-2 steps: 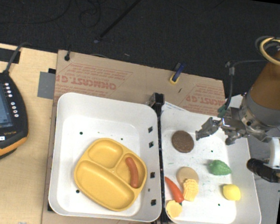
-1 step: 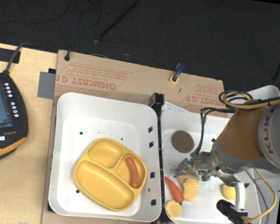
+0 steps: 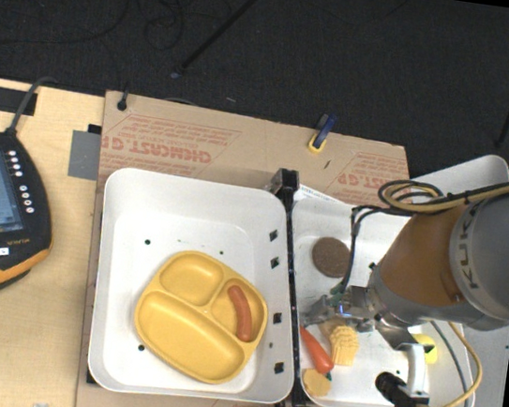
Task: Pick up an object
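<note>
Left bin (image 3: 138, 218) has a yellow divided plate (image 3: 198, 327) near its front-right corner, with a sausage (image 3: 240, 311) in the plate's right compartment. In the right bin (image 3: 313, 221), a carrot (image 3: 316, 351) and corn cob (image 3: 343, 344) sit by the front-left corner, right under the gripper (image 3: 341, 308). Honestly can't tell how that's set.

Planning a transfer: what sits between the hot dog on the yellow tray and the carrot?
The camera view shows the black divider where both bins meet, between hot dog and carrot.
</note>
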Robot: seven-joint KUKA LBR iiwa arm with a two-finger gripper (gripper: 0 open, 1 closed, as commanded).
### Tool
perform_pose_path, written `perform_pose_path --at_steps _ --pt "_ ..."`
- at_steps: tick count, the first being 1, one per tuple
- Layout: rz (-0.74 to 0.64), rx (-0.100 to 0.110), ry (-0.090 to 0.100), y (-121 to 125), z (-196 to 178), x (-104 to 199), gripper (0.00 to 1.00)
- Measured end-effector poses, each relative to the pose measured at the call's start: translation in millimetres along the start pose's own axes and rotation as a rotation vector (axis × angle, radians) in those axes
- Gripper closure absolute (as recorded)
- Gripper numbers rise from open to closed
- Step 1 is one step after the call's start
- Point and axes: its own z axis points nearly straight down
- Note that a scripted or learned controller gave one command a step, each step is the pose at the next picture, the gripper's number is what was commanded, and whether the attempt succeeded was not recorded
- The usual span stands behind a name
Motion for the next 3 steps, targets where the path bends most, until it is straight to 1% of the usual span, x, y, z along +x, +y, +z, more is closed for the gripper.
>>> perform_pose_path --at_steps 1,2,3 --pt "-0.011 0.009 0.009 -41.2 -102.7 64.7 0.00" --pt "-0.010 -0.003 0.009 -36.4 -275.8 73.9 0.00" --pt "-0.014 0.018 0.007 -38.0 -277.0 74.6 1.00"
